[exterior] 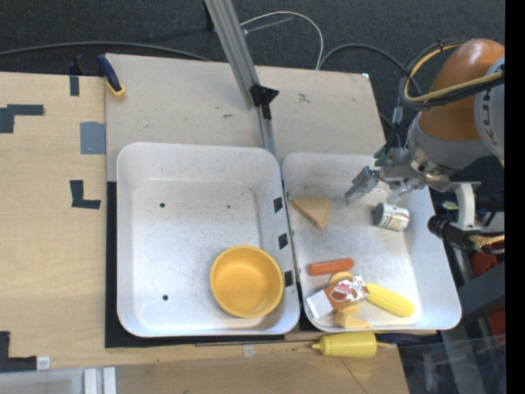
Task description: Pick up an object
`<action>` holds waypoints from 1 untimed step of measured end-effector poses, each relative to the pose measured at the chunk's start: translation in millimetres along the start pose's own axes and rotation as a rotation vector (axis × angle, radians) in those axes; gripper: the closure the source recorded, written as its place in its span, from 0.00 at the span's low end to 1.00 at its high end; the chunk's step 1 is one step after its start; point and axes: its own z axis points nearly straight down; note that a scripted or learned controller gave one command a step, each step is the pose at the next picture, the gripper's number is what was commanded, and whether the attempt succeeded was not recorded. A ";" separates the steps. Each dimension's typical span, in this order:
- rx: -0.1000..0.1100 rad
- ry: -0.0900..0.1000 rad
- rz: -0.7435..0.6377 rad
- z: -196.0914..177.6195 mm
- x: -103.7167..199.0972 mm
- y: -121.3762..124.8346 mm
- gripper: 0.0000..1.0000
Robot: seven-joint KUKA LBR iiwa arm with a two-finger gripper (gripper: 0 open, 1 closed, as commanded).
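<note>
Can (392,217) not yet picked up, lying in the right bin (435,302).
Gripper (379,184) hovers just beside it, fingers spread apart and holding nothing; closing and lifting remain.

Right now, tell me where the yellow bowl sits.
The yellow bowl sits in the left bin, at its near right corner, close to the divide from the right bin that holds the hot dog.
</note>
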 end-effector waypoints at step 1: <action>0.002 0.001 0.000 62.1 -4.2 4.0 0.00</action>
